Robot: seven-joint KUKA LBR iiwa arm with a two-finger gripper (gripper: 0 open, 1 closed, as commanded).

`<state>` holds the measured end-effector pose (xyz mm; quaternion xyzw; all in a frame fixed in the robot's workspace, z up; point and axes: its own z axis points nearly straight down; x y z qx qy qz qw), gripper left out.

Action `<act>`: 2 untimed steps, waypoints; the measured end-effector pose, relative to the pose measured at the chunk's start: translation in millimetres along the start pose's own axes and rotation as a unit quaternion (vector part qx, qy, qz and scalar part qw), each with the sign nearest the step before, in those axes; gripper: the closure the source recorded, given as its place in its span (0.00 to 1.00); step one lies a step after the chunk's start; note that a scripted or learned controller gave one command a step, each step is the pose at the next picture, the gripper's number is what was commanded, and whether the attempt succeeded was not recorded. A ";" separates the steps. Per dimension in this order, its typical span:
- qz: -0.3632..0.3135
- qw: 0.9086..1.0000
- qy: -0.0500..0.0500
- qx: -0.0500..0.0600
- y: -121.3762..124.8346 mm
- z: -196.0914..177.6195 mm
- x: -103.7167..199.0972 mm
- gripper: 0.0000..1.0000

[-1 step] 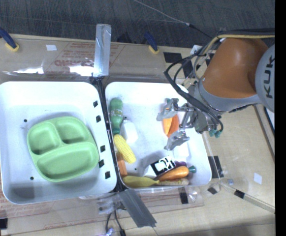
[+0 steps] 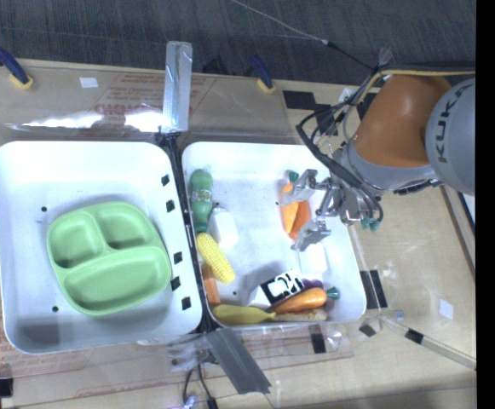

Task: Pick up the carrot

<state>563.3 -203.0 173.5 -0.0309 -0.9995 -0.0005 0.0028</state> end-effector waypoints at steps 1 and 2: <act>0.035 0.999 -0.002 0.000 -5.6 82.5 -18.0 0.00; 0.030 1.000 -0.006 0.001 -3.3 69.0 -21.2 1.00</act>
